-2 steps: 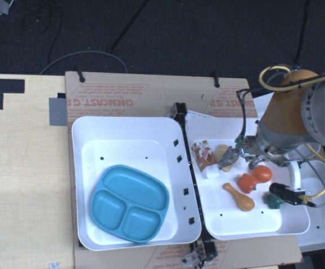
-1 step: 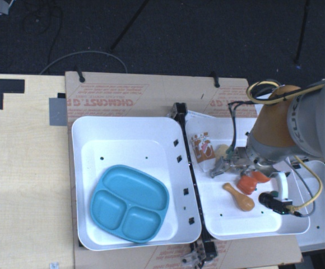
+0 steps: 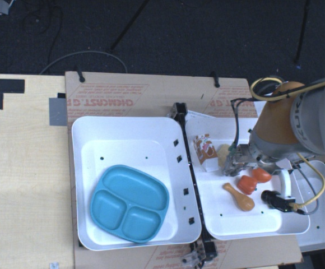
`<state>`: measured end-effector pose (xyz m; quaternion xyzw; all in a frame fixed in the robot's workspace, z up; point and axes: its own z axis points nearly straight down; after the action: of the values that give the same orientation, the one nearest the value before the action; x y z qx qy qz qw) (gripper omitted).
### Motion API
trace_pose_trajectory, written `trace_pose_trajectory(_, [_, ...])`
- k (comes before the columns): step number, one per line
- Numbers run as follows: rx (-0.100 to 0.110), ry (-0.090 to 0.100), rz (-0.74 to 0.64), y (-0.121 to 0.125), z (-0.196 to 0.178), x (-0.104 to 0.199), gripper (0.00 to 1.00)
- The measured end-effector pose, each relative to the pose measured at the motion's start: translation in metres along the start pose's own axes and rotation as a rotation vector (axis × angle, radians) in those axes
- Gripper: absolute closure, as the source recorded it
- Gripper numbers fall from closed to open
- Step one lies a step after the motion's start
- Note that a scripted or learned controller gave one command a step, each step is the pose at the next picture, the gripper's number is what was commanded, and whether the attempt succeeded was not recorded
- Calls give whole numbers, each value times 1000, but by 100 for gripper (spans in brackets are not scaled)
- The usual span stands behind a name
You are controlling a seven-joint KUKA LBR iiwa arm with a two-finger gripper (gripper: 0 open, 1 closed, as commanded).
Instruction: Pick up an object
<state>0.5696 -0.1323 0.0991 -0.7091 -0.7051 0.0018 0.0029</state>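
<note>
My gripper (image 3: 236, 162) sits low in the right bin (image 3: 263, 224) near its back edge, finger state I cannot tell, wooden drumstick-shaped toy (image 3: 239, 196) lying just beside, long axis diagonal, fat end toward the front-right corner.

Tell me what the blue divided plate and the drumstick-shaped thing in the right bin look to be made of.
Blue divided plate: likely molded plastic, with uniform colour, soft sheen and rounded compartment ridges. Drumstick-shaped thing: probably a plastic or rubber toy, smooth tan surface with a bulbous end; too small to say which. White bins: look like thin glossy plastic.
</note>
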Motion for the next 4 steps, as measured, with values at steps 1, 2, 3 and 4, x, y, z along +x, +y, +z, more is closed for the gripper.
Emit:
trace_pose_trajectory(1, [-8,-2,-4,6,-44,-3,100])
trace_pose_trajectory(2, [-10,-2,-7,13,-92,3,100])
trace_pose_trajectory(3, [-11,-3,-7,14,-156,2,100])
trace_pose_trajectory(4, [-3,1,-10,14,-149,58,100])
